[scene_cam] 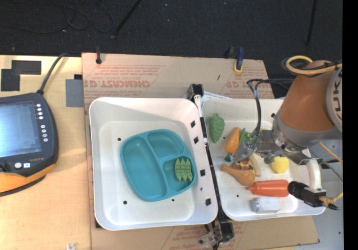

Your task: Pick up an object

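Camera view: two-finger gripper [250, 152] low in the right white bin [291, 212], amid crowded toy food: orange carrot-shaped piece [232, 140], tan drumstick-like piece [239, 173], yellow round piece [280, 164]. Grip width impossible to judge. Risk, as a guess: glancing off tight neighbours, closing on nothing, or nudging pieces aside.

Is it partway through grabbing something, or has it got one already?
Nothing looks picked up yet. The arm has reached into the right bin, and its gripper sits low among the toys, next to the carrot and the brown piece. I cannot see anything held in it. Closing on one toy and lifting it out is still to come. The left bin holds a teal tray.
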You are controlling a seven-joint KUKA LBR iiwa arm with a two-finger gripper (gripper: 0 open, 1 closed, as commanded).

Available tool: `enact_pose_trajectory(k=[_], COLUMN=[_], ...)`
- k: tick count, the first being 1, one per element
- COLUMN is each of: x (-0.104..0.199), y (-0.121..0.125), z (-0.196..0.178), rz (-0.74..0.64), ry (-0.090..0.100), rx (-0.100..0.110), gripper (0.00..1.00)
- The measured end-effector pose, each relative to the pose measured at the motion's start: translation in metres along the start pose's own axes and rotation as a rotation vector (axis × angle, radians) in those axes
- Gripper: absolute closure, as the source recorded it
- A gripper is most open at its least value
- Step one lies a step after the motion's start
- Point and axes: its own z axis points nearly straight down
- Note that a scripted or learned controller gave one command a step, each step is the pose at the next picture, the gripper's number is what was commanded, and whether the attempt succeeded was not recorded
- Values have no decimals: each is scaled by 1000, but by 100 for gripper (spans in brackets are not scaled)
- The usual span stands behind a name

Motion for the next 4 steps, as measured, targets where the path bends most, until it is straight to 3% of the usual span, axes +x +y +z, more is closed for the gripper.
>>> enact_pose_trajectory(k=[1,2,3,4], x=[-14,-6,-8,67], y=[-37,26,24,0], z=[103,100,92,-4], rz=[-1,-2,4,-7], ry=[-2,-1,1,2], rx=[-7,-6,0,-8], gripper=[0,0,100,100])
